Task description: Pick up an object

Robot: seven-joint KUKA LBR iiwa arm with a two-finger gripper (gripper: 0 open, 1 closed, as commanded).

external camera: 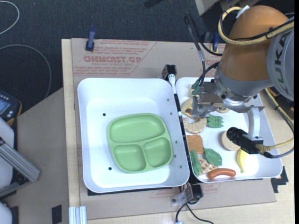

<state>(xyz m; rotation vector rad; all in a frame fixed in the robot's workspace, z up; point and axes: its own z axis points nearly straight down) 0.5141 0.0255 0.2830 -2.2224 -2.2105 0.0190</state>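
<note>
My gripper (199, 112) hangs low over the left part of the right bin (267, 168). Its tip is right above a round tan biscuit (194, 125), and whether they touch is unclear. Nothing is visibly held. Around it lie a green leafy piece (215, 121), a brown toast square (195, 143), another green leaf (213, 156), a red sausage (221, 173), a yellow banana (241, 160) and a pale round disc (228, 143). The arm hides the far part of this bin.
The left bin (93, 101) holds a green divided tray (139, 141). A ridge (177, 111) where the two bin walls meet runs just left of the gripper. A striped wedge (202, 164) lies near the right bin's front wall.
</note>
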